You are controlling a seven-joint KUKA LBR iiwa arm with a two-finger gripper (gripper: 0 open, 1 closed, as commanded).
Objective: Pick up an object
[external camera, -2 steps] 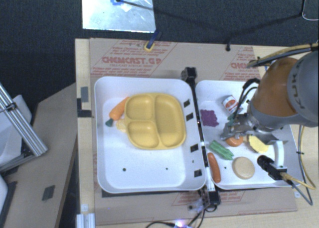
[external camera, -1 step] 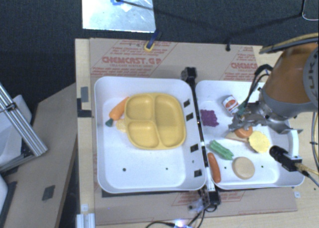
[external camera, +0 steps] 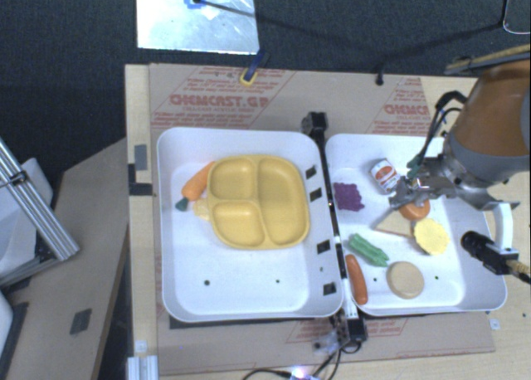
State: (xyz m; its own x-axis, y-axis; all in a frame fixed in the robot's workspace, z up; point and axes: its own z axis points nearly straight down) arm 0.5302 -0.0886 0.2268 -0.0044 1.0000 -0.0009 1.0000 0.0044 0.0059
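My gripper (external camera: 409, 193) hangs low over the right bin (external camera: 477, 291), near its upper middle. Directly under it lies a small orange round piece (external camera: 416, 211), and I cannot tell whether the two touch. A small red and white can (external camera: 383, 174) stands just left of the gripper. A tan wedge (external camera: 392, 225) lies below it, and a yellow piece (external camera: 431, 237) sits to the lower right. Also in this bin are purple grapes (external camera: 348, 197), a green pod (external camera: 367, 250), a red sausage (external camera: 357, 278) and a beige round biscuit (external camera: 406, 279).
The left bin (external camera: 178, 283) holds a yellow divided plate (external camera: 253, 202) with a carrot (external camera: 196, 182) at its left rim. A black divider (external camera: 328, 204) runs between the bins. The arm's grey and orange body (external camera: 498, 133) looms over the right bin's far right side.
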